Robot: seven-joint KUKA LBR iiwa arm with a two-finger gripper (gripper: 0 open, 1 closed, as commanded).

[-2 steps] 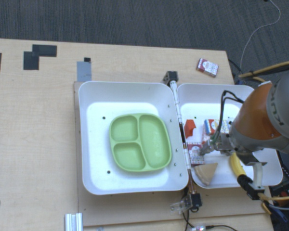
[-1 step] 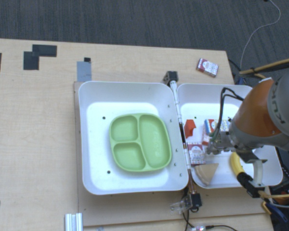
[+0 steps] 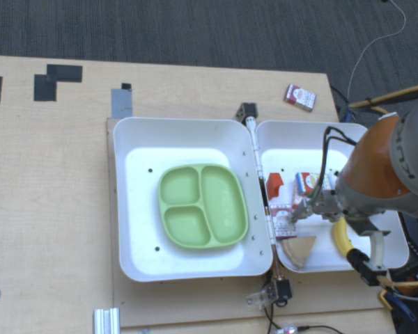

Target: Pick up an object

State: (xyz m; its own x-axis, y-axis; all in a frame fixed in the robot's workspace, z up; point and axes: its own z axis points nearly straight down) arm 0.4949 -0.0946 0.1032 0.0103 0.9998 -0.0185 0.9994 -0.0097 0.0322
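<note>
Low over the right bin (image 3: 397, 252) near its left wall, the gripper (image 3: 301, 211), whose state I cannot tell, hangs by small light packets (image 3: 281, 218), likely slippery and best pinched across flat sides, a banana (image 3: 342, 236) beside them.

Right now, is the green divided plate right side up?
Yes: the green divided plate lies flat in the left white bin, three compartments facing up.
</note>
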